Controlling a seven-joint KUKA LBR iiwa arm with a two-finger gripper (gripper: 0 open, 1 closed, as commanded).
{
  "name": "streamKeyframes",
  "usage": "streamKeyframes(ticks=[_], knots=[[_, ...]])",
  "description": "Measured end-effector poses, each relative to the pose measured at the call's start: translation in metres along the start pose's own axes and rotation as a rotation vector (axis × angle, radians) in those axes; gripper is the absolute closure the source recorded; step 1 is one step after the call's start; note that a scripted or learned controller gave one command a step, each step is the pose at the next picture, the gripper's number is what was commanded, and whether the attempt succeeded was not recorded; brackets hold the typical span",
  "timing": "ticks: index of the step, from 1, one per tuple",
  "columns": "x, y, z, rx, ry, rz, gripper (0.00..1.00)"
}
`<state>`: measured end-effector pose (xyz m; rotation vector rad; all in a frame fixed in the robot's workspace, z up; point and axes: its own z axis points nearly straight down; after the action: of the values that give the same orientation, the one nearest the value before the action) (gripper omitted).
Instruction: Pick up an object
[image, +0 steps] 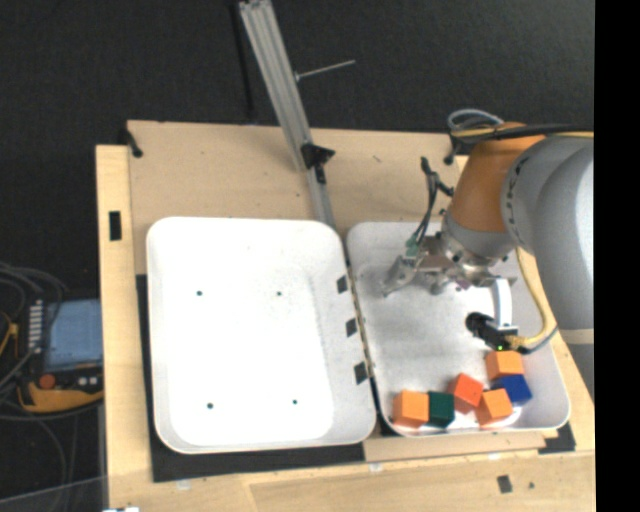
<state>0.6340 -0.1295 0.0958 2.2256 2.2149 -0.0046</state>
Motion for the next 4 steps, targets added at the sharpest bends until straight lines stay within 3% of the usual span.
streamKeyframes(ticks=[1,3,4], knots=[[0.0,0.002,-0.014,-0.006,0.002,0.005,1.0],[0.005,0.004,-0.142,-0.01,0.002,-0.008,1.0],[0.004,0.005,-0.171,-0.006,0.003,-0.011,1.0]])
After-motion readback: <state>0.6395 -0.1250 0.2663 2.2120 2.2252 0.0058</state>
